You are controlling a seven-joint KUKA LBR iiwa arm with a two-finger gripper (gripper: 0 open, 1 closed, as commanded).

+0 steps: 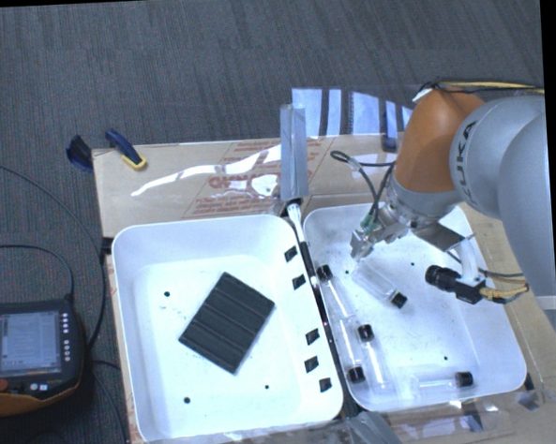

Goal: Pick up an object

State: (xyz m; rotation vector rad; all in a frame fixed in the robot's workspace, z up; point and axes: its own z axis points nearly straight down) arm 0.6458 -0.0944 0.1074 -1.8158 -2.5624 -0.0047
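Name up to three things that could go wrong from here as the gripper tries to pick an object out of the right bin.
1. The vials are clear against the white right bin, so the program may misjudge where one lies and close on nothing.
2. They lie on their sides and may roll away when touched.
3. The gripper hangs near the bin's back left corner, close to the divider; a low approach might clip the wall.

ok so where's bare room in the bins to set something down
Left bin: bare floor all around the black ridged pad, widest along its left and far sides. Right bin: crowded, clear tubes along its left wall and near edge, gripper at the far end; a bare patch sits mid-right.
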